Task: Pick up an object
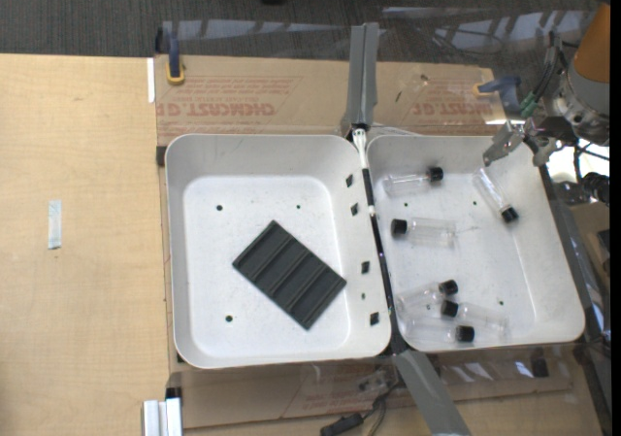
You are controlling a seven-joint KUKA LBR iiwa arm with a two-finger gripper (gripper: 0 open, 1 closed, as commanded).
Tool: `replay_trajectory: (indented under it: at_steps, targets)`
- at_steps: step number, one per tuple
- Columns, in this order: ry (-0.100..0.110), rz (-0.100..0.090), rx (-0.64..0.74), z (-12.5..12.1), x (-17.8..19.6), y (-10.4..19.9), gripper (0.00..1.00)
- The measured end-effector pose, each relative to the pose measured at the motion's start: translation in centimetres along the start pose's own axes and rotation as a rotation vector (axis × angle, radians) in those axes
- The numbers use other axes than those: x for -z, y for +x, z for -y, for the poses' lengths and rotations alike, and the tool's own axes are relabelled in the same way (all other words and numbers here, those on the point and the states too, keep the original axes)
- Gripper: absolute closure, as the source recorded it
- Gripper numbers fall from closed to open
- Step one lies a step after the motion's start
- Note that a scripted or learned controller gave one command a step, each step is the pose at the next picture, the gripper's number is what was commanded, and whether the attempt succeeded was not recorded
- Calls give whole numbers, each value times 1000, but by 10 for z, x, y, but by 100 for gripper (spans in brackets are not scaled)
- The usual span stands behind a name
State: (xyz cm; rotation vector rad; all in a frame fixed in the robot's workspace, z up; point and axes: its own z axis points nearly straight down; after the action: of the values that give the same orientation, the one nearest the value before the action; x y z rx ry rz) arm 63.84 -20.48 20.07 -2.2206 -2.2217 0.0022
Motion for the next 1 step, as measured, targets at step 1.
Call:
replay_trajectory:
  at_steps: [1]
  targets:
    - [-25,8,-37,-25,-85,35,0]
